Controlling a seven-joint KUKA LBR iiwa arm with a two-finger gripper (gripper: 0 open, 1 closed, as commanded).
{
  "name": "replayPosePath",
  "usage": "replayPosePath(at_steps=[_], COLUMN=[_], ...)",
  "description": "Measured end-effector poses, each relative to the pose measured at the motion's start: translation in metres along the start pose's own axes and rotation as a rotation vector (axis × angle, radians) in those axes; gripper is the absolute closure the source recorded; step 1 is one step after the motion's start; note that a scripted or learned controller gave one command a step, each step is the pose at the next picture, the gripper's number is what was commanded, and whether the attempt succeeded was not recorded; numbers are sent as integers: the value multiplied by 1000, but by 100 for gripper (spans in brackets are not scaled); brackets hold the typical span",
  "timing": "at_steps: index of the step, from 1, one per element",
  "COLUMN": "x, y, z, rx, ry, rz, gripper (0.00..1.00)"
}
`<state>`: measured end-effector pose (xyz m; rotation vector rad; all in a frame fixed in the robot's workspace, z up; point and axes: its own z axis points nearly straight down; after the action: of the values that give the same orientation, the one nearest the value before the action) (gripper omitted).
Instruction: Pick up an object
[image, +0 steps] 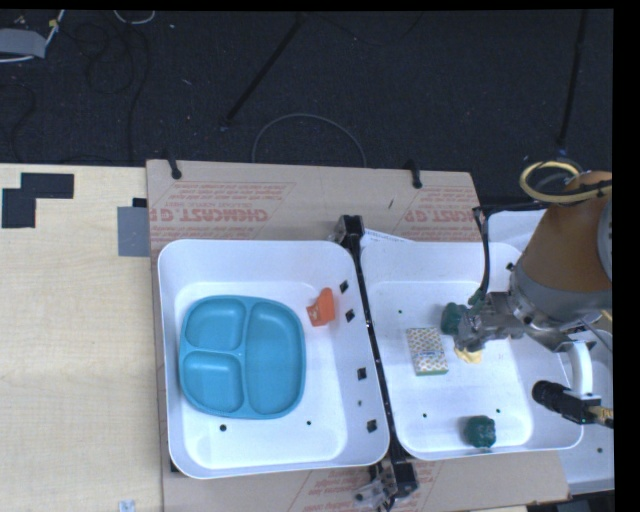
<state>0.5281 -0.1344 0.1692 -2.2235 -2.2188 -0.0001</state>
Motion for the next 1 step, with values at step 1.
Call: replayPosePath(at_steps=[1], x=[4], y=[-3], z=[-44], rx=[-1], ry=[0], rz=[-3], gripper=[100])
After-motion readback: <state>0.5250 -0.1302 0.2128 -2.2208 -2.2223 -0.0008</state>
